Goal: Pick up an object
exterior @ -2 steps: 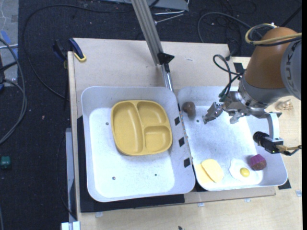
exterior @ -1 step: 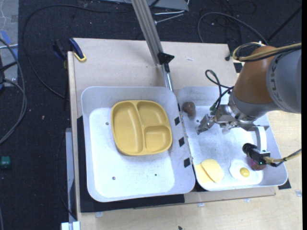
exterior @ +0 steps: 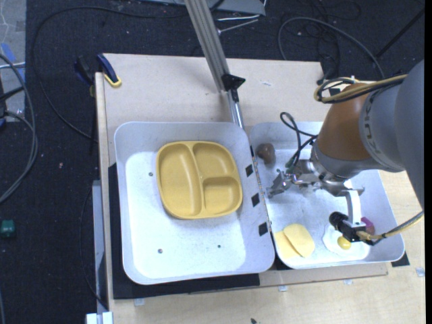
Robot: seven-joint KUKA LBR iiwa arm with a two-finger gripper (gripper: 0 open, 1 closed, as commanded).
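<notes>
My gripper [exterior: 275, 183] hangs low over the left part of the right bin [exterior: 388, 208], pointing toward the divider between the bins. Its metal fingers stand open with nothing between them. A small brown rounded object [exterior: 266, 152] lies just beyond the gripper, near the bin's far left corner. A pale yellow block [exterior: 298, 240] rests at the bin's front, below the gripper. A white piece with a yellow centre [exterior: 336, 241] lies to the right of that block, and a small purple bit [exterior: 367, 223] sits by it.
The left bin [exterior: 135, 248] holds a yellow divided plate [exterior: 200, 179]. A slanted metal pole [exterior: 210, 39] rises from the back between the bins. The grey and orange arm [exterior: 364, 133] covers the right bin's far side.
</notes>
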